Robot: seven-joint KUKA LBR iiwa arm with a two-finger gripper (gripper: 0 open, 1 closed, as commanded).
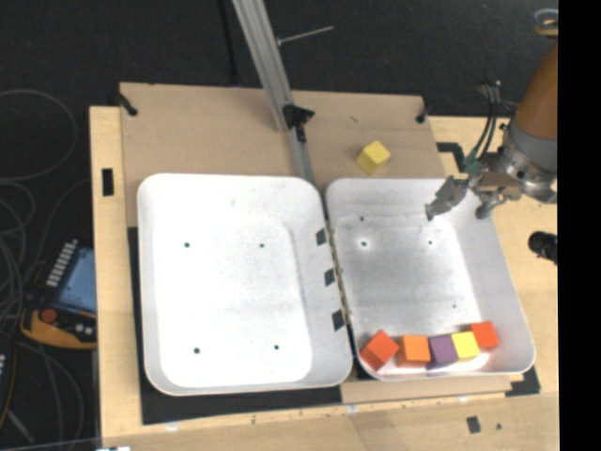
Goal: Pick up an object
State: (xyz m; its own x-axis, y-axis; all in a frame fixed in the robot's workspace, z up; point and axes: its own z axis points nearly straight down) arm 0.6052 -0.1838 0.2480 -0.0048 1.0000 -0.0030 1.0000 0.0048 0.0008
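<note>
A row of small blocks lies along the front wall of the right bin (413, 252): an orange-red block (380, 348), an orange one (415, 349), a purple one (441, 349), a yellow one (465, 345) and another orange-red one (485, 335). A yellow cube (373, 156) sits on the bench behind the bins. My gripper (462, 204) hangs over the back right corner of the right bin, open, with nothing between its fingers. It is far from the row of blocks.
The left bin (230, 280) lies beside the right one, with dark clips along the seam. A slanted metal rail (268, 64) rises behind the bins. Cables and a handheld unit (66, 294) lie off the bench's left side.
</note>
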